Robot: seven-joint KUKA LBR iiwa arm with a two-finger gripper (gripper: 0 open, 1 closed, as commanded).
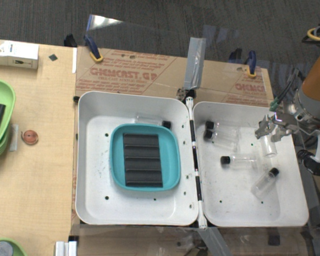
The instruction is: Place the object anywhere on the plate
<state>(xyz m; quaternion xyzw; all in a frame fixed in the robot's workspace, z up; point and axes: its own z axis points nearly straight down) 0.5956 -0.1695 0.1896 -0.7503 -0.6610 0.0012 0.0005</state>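
vial (266, 145): clear, upright, held over right bin (285, 217) | gripper (271, 129): clamped on vial | plate (145, 155): teal, seated in left bin (88, 196)

2 bins (88, 202) sit side by side on the desk (27, 197). In the left bin lies a plate (117, 149), near its middle. The right bin (285, 214) holds what look like 4 vials (236, 159), scattered apart. The gripper (275, 130) hangs over that bin's back right part. Left of the bins, at the desk's edge, sits a bowl (3, 93).
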